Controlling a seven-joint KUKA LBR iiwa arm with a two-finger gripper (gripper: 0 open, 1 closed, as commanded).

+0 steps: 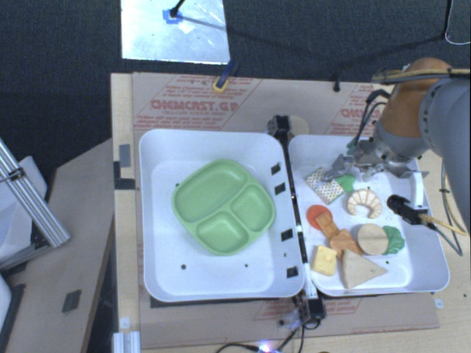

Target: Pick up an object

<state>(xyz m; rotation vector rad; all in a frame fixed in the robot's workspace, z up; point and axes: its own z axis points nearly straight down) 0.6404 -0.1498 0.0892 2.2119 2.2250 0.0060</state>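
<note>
While the grey arm (pixel 441 116) with its orange band reaches in from the right, its claw (pixel 346 168) hangs low over the back part of the right bin (pixel 423 274). This is one of two shallow white bins set side by side on the table (pixel 191 101). Whether the claw is spread or pressed together cannot be told from this slanted overhead view, and nothing is seen pinched in it.

Just in front of the claw lie the likeliest things to pick up. A small checkered waffle piece (pixel 324 186) lies flat near the bin's left wall, and a toy croissant (pixel 366 202) sits just beside it to the right.

Nearer the front edge are a red tomato slice (pixel 319 215), an orange chunk (pixel 341 239) and a round tan disc (pixel 372 237) touching a green leafy piece (pixel 395 239). A yellow cheese cube (pixel 324 260) and a pale wedge (pixel 360 271) lie nearest the front. The left bin (pixel 158 271) holds a green divided plate (pixel 223 207).

Several things could plausibly go wrong from here. The claw sits roughly between the waffle piece and the croissant, so a straight descent may land in the gap, nudge both aside and close on nothing. The waffle piece looks thin and flat, so the claw may skate over it or only scrape the bin floor. The croissant's curved back may slip out under pressure. The toys are crowded, so a wide approach could catch a neighbour. The waffle piece also lies close to the bin's wall, which risks a bump there.
</note>
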